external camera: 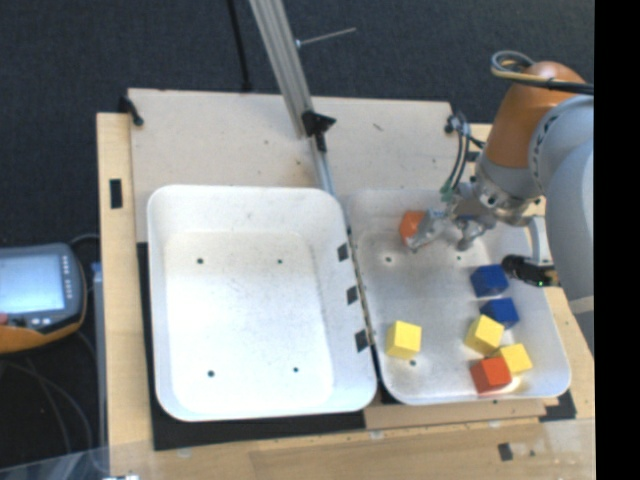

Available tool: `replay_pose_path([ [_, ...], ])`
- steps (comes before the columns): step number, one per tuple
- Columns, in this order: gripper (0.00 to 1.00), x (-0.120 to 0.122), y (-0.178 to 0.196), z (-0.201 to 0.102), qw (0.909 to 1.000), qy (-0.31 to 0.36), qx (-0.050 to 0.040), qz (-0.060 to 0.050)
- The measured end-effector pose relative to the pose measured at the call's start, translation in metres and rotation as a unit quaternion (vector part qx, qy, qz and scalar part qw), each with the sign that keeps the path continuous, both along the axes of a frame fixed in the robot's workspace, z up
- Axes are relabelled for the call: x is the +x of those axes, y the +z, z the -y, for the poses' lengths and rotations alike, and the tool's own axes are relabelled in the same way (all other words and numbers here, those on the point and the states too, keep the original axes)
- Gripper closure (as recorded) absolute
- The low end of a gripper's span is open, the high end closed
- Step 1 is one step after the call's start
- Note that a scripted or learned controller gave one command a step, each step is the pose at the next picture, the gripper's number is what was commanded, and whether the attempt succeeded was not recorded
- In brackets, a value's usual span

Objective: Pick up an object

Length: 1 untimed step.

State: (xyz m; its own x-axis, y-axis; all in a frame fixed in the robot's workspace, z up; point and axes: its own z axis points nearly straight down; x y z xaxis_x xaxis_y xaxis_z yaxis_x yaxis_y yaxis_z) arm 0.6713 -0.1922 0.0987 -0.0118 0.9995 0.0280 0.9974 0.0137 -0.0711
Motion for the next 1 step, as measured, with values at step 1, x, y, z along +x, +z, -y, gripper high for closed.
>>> replay_pose_path([
  [1, 0.00, 0.0000, -0.0011, 0.0197, 1.0000, 0.000, 0.0015, 0.000],
])
